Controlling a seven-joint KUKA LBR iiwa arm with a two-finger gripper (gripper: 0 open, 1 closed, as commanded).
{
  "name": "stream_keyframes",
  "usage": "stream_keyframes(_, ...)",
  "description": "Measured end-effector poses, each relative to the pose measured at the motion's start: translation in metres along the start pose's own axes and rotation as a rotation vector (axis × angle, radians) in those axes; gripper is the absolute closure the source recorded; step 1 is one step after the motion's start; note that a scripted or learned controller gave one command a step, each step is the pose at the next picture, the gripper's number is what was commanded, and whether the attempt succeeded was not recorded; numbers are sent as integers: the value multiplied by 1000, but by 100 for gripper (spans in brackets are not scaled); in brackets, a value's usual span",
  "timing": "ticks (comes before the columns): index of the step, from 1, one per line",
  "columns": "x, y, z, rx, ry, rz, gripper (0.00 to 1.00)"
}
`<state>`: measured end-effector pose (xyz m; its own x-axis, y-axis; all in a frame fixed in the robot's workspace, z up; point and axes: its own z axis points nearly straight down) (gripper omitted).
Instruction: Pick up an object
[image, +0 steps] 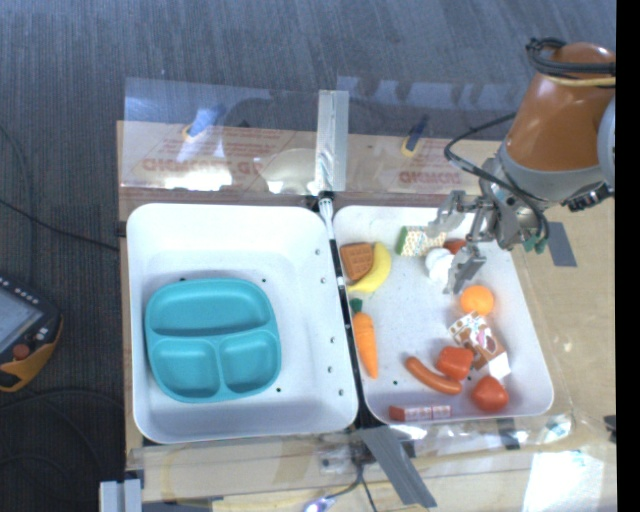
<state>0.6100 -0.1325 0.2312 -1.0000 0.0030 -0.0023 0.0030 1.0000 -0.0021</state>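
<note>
Nearest, low in the right bin (530, 400), lie a tomato (489, 394) and sausage (432, 375). Mid-frame sits the orange (478, 300), likely light, hard, slippery plastic; best pinched across its middle. Just above it the gripper (458, 243) hangs over a white piece (438, 263), fingers spread, holding nothing. Farther left, the teal tray (212, 338). Red printing on the far board is unreadable.
</note>
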Motion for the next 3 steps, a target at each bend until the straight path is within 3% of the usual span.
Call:
stream_keyframes(1,17,-47,97,0,1,-235,0)
stream_keyframes(2,76,-49,140,2,-13,-220,0)
stream_keyframes(3,74,-52,140,3,-9,-219,0)
